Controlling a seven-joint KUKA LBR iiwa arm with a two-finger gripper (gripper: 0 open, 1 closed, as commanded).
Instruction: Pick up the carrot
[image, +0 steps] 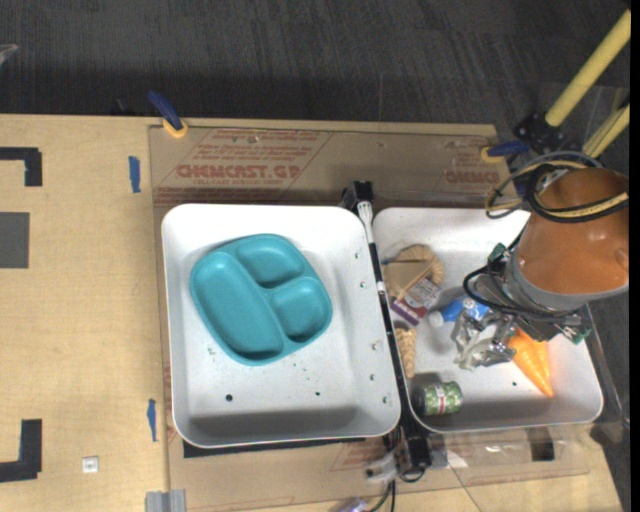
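Reaching in from the right, my arm (575, 245) hung over the right bin (590, 400); my tool (480, 345) sat low among the clutter there, and I could not tell how it was set; the carrot (533, 362) lay just beside it, toward the bin's right wall, its tip pointing at the near rim; a green can (438, 396) rested near the front; the left bin (190, 400) carried a teal divided tray (260, 297) on the table (80, 300).
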